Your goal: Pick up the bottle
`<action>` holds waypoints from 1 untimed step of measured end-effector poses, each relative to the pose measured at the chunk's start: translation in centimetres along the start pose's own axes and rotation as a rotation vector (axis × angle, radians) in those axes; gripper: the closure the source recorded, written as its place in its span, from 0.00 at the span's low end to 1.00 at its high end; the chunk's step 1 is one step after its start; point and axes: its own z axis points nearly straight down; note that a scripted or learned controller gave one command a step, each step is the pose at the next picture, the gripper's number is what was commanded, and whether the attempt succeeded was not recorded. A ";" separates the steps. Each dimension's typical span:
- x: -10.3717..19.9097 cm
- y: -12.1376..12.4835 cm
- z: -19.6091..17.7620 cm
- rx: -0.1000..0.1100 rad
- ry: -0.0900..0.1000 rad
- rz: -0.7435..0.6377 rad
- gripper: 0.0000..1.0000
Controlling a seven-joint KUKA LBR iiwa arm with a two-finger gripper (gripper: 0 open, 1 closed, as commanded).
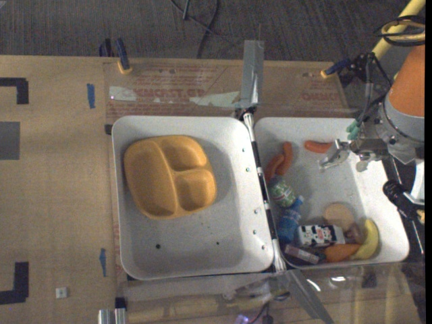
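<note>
1. The claw (pixel 343 155) hangs over the right bin's (pixel 378 184) upper part, fingers spread apart with nothing between them.
2. The bottle (pixel 286 204) lies down and to the left of the claw, against the bin's left wall, just beside a milk carton (pixel 320 235).

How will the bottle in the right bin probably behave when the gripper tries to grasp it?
The bottle lies on its side, so it may roll. It looks like thin plastic, probably light and slippery. The carton crowds it, so a grasp may nudge both.

Fixed overhead camera, slanted down on bins (pixel 182 123).
</note>
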 end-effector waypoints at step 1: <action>5.9 -3.2 8.0 0.001 0.000 -0.063 0.00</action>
